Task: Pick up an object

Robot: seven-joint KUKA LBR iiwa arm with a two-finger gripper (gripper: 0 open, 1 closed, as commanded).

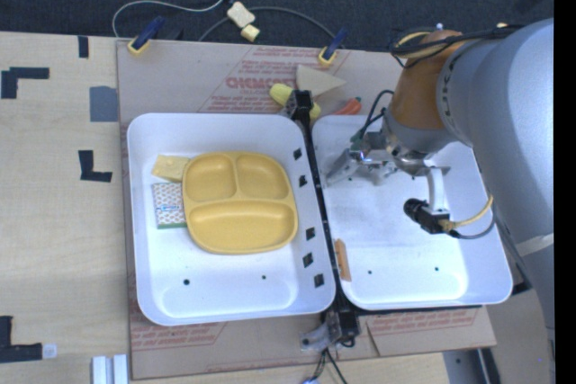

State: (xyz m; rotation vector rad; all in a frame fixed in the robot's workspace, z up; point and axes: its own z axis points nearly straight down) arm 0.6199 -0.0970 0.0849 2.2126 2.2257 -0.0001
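- We see the jaws (346,168) low over the right bin (405,274), near its left wall; we cannot tell how they stand
- In the left bin (225,292) we find a yellow divided plate (240,200), with a small patterned packet (167,203) touching its left side

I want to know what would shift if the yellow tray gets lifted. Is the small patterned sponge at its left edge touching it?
Touching. In the camera view the yellow tray overlaps the patterned sponge on its right side, with no white bin floor between them.
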